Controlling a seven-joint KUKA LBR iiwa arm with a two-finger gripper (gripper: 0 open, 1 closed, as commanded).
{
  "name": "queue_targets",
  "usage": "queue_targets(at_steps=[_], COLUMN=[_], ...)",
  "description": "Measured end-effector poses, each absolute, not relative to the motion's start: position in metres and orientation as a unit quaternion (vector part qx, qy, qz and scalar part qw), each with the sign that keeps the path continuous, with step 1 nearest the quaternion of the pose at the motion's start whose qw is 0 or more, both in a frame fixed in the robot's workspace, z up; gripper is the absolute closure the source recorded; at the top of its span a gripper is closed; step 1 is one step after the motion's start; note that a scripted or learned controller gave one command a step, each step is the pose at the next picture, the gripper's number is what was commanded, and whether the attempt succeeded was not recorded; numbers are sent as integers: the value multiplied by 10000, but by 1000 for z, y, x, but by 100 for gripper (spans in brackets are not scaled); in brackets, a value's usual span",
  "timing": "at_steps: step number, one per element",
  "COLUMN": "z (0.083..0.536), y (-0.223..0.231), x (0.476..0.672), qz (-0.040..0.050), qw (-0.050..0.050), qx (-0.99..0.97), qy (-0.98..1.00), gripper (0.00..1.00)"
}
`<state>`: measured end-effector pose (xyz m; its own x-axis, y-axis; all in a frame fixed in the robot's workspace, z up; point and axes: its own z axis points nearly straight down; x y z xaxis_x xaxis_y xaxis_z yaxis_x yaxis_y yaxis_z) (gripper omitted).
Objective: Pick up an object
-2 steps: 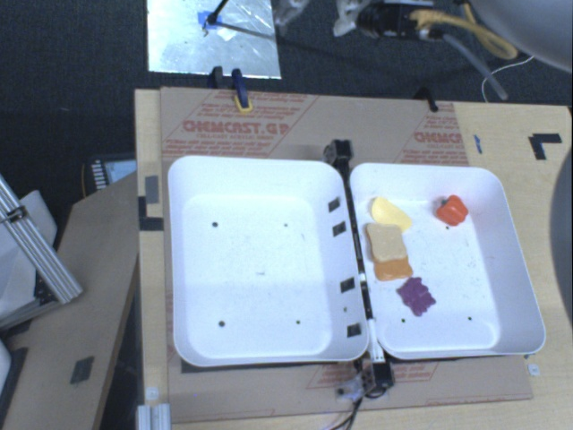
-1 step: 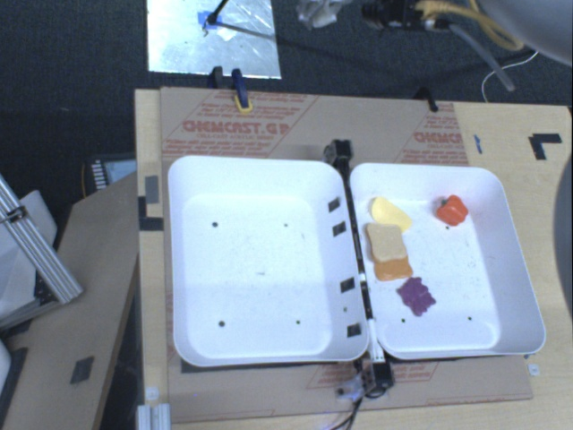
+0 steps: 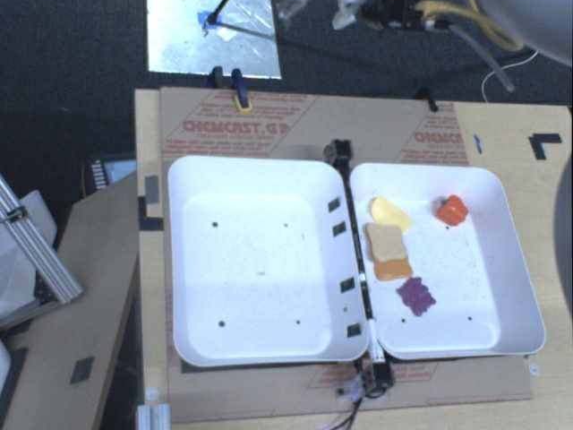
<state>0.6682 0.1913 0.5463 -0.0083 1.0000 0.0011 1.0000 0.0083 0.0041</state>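
While no pick is under way, we count four items in the right bin (image 3: 515, 267): nearest a purple piece (image 3: 416, 295), then a tan-and-orange slab (image 3: 389, 251), a yellow piece (image 3: 389, 211), an orange piece (image 3: 452, 210). Beyond, the gripper (image 3: 324, 0) hangs clear; we judge it parked, its fingers apart.

One fixed camera looks down at a slant from above, far enough back to take in the desk (image 3: 295, 119) and both white bins (image 3: 260, 173) side by side
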Motion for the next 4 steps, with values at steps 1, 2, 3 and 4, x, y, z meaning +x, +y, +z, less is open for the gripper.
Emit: queue_targets(at_steps=[1,2,3,4], z=[558,558,569,569], y=[192,192,192,192], x=[668,668,668,668], qz=[29,28,36,37], qw=[17,16,21,20], qx=[7030,7027,7015,7013], qy=[7112,7114,7126,7129], gripper=[100,0,100,0])
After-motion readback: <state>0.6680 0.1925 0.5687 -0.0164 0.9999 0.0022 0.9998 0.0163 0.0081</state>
